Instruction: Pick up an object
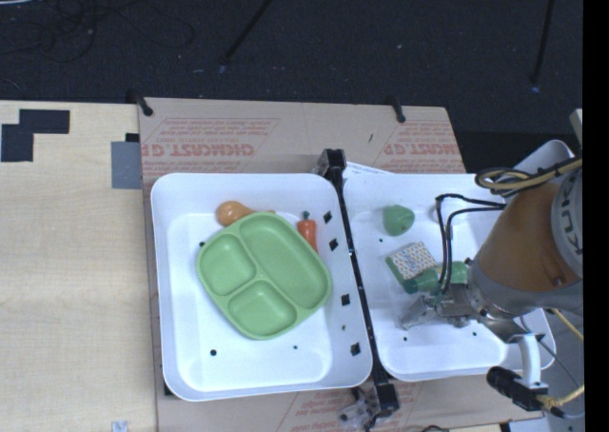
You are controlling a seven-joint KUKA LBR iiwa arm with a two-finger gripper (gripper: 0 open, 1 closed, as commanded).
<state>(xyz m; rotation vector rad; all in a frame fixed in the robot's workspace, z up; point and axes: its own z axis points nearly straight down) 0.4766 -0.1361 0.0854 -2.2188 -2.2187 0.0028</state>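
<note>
While my arm (533, 240) reaches in from the right over the right bin (400, 368), my claw (419, 311) sits low above the bin floor, near side of centre. Its fingers look spread, with bare white floor between them; I grasp nothing.

Candidates in the right bin: a patterned block (411, 259) just far of the claw, a green piece (430, 279) touching or just beside that block on its right, partly hidden by my wrist, and a green lump (399, 220) farther off, near the bin's far wall. In the left bin (181, 325) lie a green tray (264, 274), an orange ball (231, 212) at the tray's far edge, and a carrot (307, 229) by the divider.

Judgement: the block is the nearest target. To do it well, I should shift toward the far side until the fingers straddle the block, not the gap beside it, then descend and close squarely across its narrow sides. Risk: the adjoining green piece may get nudged or pinched along with it. Whether the block lies flat or tilted, I cannot tell.
</note>
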